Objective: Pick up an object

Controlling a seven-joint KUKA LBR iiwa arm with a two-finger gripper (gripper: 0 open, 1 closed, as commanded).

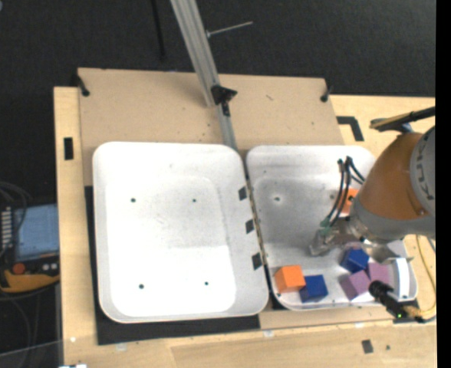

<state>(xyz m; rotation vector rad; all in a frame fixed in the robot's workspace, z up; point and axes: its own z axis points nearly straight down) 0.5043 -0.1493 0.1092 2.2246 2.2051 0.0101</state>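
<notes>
Bench (pixel 202 106): matt, tan, board-like, smooth. Left bin (pixel 172 228): white, smooth, plastic-looking, faint grey scuffing at centre. Right bin (pixel 287 182): same white finish, heavier grey scuffing across floor. Blocks, orange (pixel 290 277), blue (pixel 314 287), purple (pixel 355 284): matt, flat-coloured, smooth-faced. Arm (pixel 394 190): orange band, slight sheen. Pole (pixel 195 41): pale metal, ribbed.

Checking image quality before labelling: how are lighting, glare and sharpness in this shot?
Camera view: soft overall, with slightly fuzzy edges; the left bin is bright, nearly washed out; the right bin looks greyer and scuffed; the arm blurs at its edges; the surroundings fall dark.
</notes>
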